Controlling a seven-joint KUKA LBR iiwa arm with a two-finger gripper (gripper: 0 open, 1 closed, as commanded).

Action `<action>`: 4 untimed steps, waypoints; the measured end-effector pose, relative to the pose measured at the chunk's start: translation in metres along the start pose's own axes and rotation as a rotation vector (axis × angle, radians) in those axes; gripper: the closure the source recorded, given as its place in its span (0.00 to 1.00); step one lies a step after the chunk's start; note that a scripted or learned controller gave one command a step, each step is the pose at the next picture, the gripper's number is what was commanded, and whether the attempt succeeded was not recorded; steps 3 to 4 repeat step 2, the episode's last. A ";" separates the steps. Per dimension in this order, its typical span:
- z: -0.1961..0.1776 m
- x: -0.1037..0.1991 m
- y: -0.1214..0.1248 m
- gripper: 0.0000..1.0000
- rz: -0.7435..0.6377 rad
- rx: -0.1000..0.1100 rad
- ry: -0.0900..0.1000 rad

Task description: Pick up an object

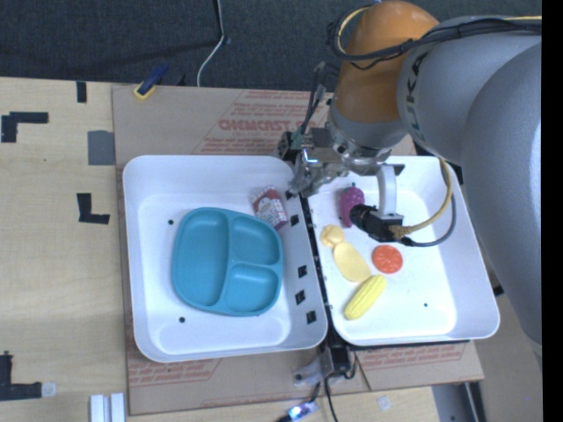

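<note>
Plastic everywhere: smooth blue divided tray [227,260] in the left bin [145,236]; in the right bin [457,297], a ridged yellow corn cob [364,296], round red tomato [387,258], purple piece [352,198]. Hand [303,170] hovers over the divider, just beside a crinkly reddish packet [270,206]; its grip can't be told.

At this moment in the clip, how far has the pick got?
Done: the arm has reached in, and the gripper sits low at the divider between the bins. In hand: nothing visibly held. A small reddish packet lies close by in the left bin, beside the blue plate. Left: grasp and lift. The corn, tomato and purple piece lie loose in the right bin.
</note>
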State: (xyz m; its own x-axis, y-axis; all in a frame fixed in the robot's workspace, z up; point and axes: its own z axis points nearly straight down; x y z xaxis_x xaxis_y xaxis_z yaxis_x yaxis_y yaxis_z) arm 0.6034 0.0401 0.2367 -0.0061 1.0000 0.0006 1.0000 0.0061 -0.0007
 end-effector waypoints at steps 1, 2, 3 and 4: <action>0.016 0.055 -0.012 1.00 0.000 0.003 0.000; 0.016 0.053 -0.012 0.00 0.004 0.002 -0.001; 0.016 0.053 -0.012 0.00 0.004 0.002 -0.001; 0.016 0.053 -0.012 0.00 0.004 0.002 -0.001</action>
